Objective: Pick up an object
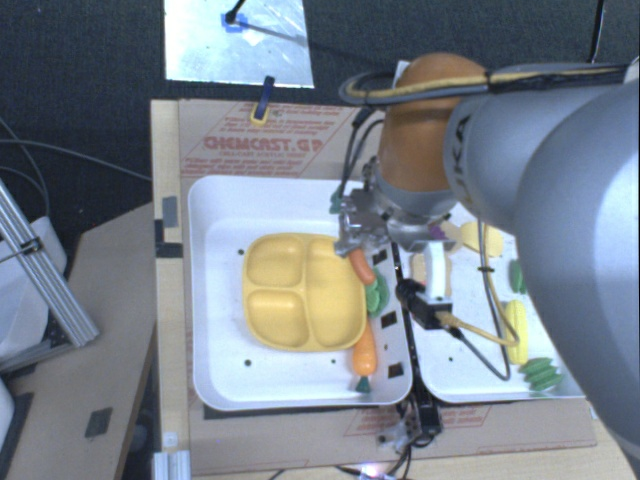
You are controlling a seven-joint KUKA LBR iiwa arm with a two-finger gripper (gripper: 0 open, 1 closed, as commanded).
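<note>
The gripper (pixel 352 230) hangs low over the left bin (pixel 215 268), at its right wall where the two bins meet, with a small carrot (pixel 362 266) touching its tip; whether its fingers are closed on that carrot I cannot tell. Just left lies a yellow divided plate (pixel 300 293), open floor beyond it. A second carrot (pixel 365 350) lies below against the wall, and the arm (pixel 540 168) covers much of the right bin (pixel 480 378).

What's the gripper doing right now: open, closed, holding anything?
Gripper: cannot be told; it sits low in the left white bin, over the yellow divided plastic plate's right edge, by an orange toy carrot.
</note>
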